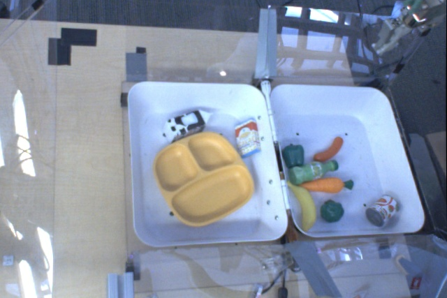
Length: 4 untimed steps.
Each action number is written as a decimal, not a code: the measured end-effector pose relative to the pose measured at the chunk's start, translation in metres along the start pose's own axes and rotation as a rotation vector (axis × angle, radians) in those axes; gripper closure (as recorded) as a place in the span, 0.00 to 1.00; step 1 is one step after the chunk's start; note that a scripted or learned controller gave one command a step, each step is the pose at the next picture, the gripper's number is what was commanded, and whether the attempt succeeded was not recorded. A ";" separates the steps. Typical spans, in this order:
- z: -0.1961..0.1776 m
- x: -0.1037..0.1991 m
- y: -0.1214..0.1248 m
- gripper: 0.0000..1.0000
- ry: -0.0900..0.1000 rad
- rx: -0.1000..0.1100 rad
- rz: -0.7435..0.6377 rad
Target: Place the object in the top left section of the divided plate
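Note:
A yellow divided plate [202, 179] lies in the left bin [140, 150], turned a little. It has two small sections at the top and one large section below, and all three hold nothing. A black-and-white toy [184, 124] lies just above the plate's upper left rim. A small printed carton [247, 137] rests by the plate's upper right edge. My gripper [387, 38] hangs at the top right, beyond the far corner of the right bin and far from the plate.
The right bin [391, 122] holds a green pepper [292, 154], a red sausage [329, 148], a green bottle [313, 172], a carrot [325, 185], a banana [303, 205], a green vegetable [332, 210] and a can [381, 210]. Cables loop behind the bins.

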<state>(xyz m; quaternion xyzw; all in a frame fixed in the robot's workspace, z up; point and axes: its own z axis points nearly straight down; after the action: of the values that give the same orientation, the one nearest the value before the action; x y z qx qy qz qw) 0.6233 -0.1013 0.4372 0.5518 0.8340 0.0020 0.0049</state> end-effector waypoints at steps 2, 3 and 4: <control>0.207 -0.112 0.001 1.00 0.002 0.004 -0.009; 0.049 -0.106 -0.015 1.00 -0.002 0.000 0.115; 0.144 -0.102 -0.024 1.00 0.001 0.003 -0.108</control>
<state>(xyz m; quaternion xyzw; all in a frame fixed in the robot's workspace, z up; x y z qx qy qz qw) 0.6429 -0.2044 0.2938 0.5059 0.8626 0.0010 0.0037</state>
